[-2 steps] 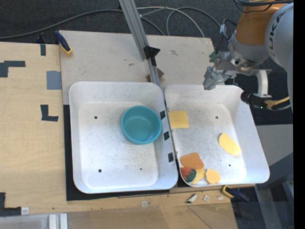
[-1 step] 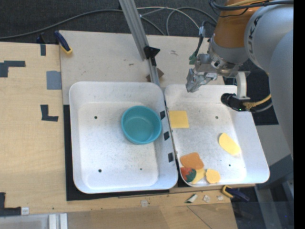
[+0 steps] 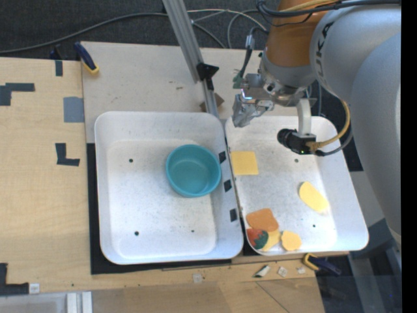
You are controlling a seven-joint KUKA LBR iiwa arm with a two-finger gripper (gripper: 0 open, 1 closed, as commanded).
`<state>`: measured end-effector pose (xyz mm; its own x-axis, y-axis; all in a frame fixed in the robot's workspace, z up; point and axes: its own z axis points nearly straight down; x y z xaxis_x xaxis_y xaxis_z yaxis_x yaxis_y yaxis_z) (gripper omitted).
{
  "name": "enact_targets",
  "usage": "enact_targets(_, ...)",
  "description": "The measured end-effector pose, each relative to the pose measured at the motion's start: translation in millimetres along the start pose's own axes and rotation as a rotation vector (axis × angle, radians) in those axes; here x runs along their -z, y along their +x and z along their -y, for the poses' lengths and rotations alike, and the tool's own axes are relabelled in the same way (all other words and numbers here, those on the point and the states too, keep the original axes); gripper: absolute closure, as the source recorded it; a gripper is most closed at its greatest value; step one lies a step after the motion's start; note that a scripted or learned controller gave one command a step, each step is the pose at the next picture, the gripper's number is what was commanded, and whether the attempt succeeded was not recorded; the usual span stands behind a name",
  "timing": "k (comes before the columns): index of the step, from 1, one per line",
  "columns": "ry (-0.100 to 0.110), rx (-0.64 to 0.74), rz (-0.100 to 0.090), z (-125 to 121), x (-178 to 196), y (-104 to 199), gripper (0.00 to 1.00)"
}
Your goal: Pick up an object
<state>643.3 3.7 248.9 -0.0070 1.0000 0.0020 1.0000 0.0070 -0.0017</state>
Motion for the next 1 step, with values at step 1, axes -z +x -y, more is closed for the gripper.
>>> enact_targets(1,0.001,0.0,0.001,9.8,-0.2,54.1,1.0)
